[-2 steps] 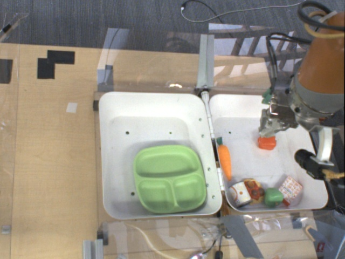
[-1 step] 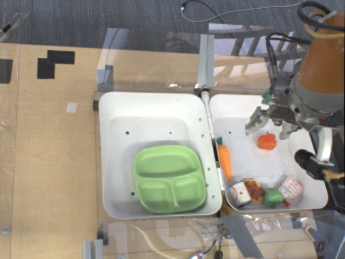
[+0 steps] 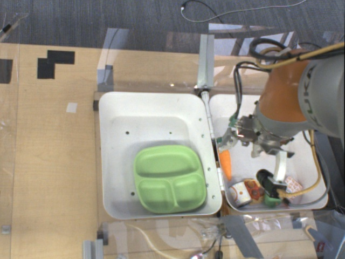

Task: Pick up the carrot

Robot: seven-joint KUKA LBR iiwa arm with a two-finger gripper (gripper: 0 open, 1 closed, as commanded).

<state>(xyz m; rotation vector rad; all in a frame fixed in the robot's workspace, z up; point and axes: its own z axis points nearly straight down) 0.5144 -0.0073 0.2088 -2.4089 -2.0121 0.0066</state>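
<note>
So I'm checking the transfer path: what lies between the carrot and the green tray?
In the camera view, the bins' adjoining walls separate the carrot from the green tray; otherwise bare white floor.

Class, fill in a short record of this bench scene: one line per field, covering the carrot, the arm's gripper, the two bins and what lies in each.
carrot: right bin, against its left wall
gripper: above right bin, up and right of carrot
left bin: green divided plate
right bin: carrot, small can, other small items near front
carrot held: no
</note>
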